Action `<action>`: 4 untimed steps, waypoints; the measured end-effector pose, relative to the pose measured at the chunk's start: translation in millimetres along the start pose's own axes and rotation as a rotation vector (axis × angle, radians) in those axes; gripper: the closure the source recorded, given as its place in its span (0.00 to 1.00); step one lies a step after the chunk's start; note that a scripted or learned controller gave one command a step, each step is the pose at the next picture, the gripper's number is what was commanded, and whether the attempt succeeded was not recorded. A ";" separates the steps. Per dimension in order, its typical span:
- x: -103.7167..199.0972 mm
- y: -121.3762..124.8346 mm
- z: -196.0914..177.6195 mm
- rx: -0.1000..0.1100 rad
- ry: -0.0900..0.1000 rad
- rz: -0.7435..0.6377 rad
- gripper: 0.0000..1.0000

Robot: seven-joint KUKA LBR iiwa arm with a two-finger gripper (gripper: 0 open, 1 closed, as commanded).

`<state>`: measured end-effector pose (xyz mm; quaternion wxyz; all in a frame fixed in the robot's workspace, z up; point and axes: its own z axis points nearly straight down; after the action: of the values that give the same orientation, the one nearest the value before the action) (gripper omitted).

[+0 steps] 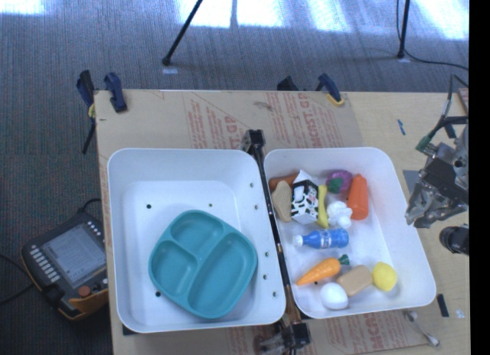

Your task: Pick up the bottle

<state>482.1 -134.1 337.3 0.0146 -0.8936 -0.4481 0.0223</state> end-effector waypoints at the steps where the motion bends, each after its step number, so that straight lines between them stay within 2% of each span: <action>1: 0.5 -0.1 -7.8 0.003 -0.003 -0.014 1.00; 4: 3.2 -0.5 -30.9 0.011 -0.012 -0.058 1.00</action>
<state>485.2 -131.5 368.1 0.0177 -0.8798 -0.4740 0.0298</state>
